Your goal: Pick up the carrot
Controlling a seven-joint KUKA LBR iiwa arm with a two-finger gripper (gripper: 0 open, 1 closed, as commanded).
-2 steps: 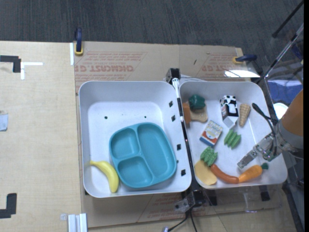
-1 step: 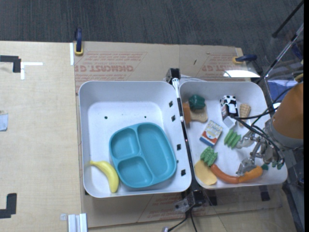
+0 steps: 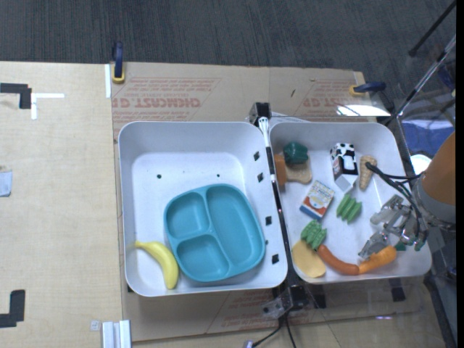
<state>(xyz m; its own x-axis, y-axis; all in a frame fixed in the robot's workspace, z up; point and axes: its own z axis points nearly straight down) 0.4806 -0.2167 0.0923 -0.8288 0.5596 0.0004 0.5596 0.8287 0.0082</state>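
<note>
Hand (image 3: 378, 249) over carrot's right tip, carrot (image 3: 357, 262) lying left-right

The carrot (image 3: 357, 264) is hemmed by the right bin's near wall (image 3: 377, 278) and a yellow slice (image 3: 307, 262) leftward; open floor is left just beyond it.

The carrot (image 3: 378, 260) is a short orange piece lying flat near the front right corner of the right bin (image 3: 406, 270), close to the front wall. It points roughly left to right, its right end raised a little toward the far side in the picture. Its left end touches or overlaps the right tip of a longer, curved, red-orange sausage-like piece (image 3: 339, 260) that lies along the same front wall. The gripper (image 3: 378, 243) sits right over the carrot's upper edge, hiding part of it.
</note>
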